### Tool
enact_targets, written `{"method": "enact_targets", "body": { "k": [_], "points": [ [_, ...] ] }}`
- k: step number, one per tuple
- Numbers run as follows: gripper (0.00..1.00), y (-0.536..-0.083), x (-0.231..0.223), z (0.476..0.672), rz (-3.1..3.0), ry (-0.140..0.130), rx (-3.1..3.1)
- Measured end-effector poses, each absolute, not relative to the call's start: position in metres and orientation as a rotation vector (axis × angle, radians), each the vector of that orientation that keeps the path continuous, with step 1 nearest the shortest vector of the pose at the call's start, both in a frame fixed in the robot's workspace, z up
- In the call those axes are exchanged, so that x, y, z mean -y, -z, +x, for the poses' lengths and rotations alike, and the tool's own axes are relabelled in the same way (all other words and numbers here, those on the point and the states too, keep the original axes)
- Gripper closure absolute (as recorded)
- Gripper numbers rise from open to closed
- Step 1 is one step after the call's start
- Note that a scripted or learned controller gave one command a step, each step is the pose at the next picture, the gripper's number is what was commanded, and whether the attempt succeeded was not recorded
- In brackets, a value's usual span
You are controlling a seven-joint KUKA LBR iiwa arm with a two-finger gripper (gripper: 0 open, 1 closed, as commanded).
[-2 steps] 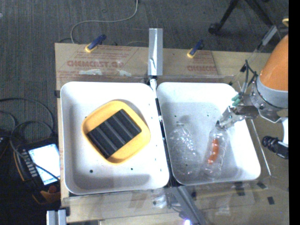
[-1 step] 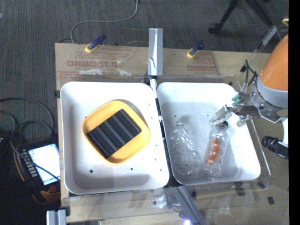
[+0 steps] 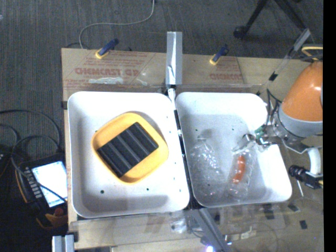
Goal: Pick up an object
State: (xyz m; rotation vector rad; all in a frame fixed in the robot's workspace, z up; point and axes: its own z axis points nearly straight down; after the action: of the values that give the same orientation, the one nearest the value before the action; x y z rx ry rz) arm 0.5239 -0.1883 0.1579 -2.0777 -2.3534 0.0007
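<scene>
A yellow pad with a black ribbed top (image 3: 130,147) lies tilted in the middle of the left bin (image 3: 84,109). In the right bin (image 3: 220,106) a clear plastic bottle with an orange patch (image 3: 239,171) lies lengthwise near the right side. A crumpled clear plastic piece (image 3: 203,159) rests to its left. My gripper (image 3: 253,138) reaches in from the right, low over the bin. It is just above the upper end of the clear bottle. The grey and orange wrist (image 3: 306,101) sits behind it.
A metal post (image 3: 173,56) stands at the back between the two bins. Two blue and yellow clamps (image 3: 106,48) (image 3: 219,54) hold the cardboard sheet behind them. A tablet and cables (image 3: 44,180) lie on the floor at left. A black fitting (image 3: 302,173) sits beside the right bin.
</scene>
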Motion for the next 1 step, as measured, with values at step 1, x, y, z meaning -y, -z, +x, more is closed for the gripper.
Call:
{"method": "enact_targets", "body": {
  "k": [1],
  "points": [
    [0.00,-0.1267,0.1740,0.5467,-1.724,0.001,2.625]
  ]
}}
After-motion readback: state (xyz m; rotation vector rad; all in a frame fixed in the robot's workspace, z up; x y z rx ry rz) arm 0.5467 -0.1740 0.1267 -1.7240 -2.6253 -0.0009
